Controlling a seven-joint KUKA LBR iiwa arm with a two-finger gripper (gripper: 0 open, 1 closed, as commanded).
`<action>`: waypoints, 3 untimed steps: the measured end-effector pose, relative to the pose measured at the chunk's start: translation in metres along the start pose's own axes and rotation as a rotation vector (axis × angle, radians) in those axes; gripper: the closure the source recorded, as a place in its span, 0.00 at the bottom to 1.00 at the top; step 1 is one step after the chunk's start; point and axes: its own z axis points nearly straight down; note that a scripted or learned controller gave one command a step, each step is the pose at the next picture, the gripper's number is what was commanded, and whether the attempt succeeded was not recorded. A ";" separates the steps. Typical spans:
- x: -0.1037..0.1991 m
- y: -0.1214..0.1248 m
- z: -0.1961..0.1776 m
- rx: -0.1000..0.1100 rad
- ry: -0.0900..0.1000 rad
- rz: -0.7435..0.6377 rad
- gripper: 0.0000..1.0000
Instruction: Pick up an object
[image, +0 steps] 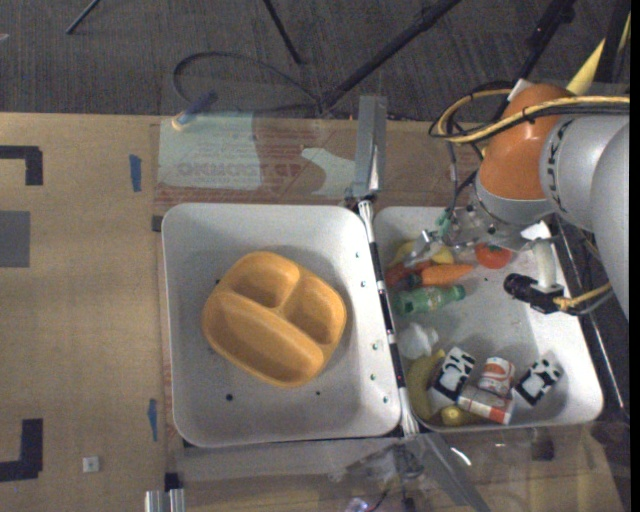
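Observation:
My gripper (452, 240) reaches down into the far left part of the right bin (560, 345), under the orange band of the arm (520, 130). Its fingers stand just above an orange carrot-shaped toy (447, 274) and beside a red round piece (492, 256). A green bottle (432, 298) lies just nearer than the carrot. Whether anything sits between the fingers is hidden by the wrist.
The left bin (190, 260) holds a yellow-orange divided plate (274, 317). Near the right bin's front lie a yellow banana (421, 385), black-and-white blocks (456, 371), a small can (495, 377) and a white object (418, 340). A cable connector (530, 290) hangs over the right bin.

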 end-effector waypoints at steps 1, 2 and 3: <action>0.000 0.002 -0.011 -0.005 0.000 0.000 1.00; 0.032 0.005 -0.105 0.018 0.005 -0.201 1.00; 0.012 -0.064 -0.164 0.023 0.009 -0.317 1.00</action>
